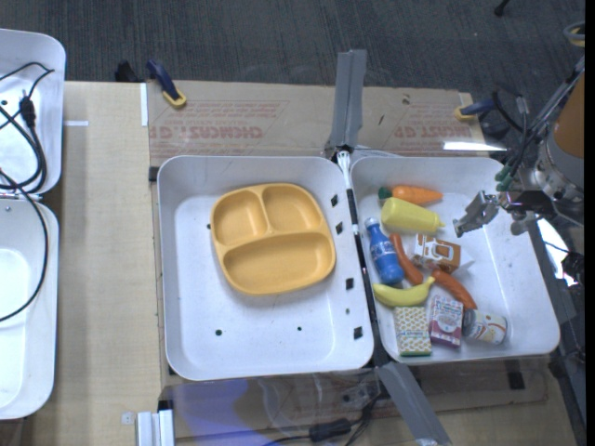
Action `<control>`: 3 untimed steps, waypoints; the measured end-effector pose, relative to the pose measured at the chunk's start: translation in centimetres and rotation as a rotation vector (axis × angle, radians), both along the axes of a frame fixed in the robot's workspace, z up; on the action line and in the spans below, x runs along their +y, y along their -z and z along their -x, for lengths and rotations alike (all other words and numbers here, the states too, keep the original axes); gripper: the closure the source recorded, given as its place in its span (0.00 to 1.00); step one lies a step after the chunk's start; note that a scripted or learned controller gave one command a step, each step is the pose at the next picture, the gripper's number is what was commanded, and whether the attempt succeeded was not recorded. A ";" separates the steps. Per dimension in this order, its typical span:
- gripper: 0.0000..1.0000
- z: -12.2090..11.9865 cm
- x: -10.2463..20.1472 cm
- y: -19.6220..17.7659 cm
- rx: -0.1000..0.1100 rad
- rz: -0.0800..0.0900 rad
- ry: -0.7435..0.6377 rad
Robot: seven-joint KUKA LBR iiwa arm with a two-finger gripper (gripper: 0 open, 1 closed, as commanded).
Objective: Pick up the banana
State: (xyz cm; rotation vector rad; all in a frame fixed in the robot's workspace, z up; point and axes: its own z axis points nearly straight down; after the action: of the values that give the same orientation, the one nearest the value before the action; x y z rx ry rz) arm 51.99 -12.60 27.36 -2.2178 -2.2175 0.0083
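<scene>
The fingers (472, 214) stand slightly parted with nothing between them, above the right bin's (530, 277) upper right part. The banana (403, 294) lies well apart, lower left, between a blue bottle (382, 253) and a cracker packet (412, 331).

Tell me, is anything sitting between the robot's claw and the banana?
Yes. The gripper hangs at the right bin's upper right, and the banana lies lower left of it. A small orange-and-white carton and a carrot lie between them.
</scene>
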 end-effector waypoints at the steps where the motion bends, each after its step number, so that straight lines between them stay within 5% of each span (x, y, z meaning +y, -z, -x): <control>1: 0.00 2.5 3.5 2.1 -0.003 -0.001 -0.185; 2: 0.00 -4.7 4.0 7.2 -0.004 0.000 -0.230; 3: 0.00 -9.6 2.5 16.5 -0.008 0.001 -0.145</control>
State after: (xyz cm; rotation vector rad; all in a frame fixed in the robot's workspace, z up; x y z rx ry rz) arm 61.58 -10.10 10.89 -2.0558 -2.3779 0.0007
